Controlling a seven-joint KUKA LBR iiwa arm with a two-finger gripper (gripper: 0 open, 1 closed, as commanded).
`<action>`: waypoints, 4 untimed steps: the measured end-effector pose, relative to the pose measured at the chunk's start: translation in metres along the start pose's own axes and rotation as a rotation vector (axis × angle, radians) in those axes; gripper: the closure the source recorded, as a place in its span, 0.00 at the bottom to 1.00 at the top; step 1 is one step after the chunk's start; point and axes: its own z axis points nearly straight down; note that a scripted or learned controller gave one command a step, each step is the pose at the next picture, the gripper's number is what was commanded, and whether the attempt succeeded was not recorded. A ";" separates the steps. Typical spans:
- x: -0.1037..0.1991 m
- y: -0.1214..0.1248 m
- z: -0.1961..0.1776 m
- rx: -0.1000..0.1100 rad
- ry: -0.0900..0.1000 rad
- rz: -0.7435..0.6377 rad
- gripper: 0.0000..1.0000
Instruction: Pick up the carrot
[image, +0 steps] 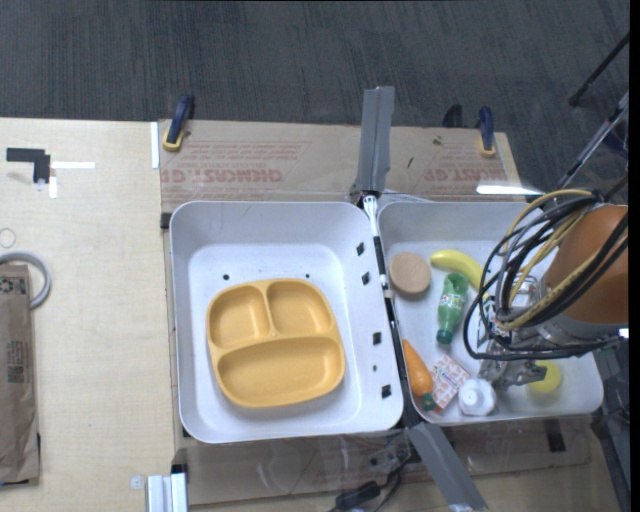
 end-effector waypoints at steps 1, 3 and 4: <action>0.000 0.000 0.000 0.000 0.000 0.000 0.00; 0.057 -0.030 -0.290 0.001 -0.001 0.007 0.00; 0.057 -0.030 -0.350 0.003 -0.001 0.336 0.00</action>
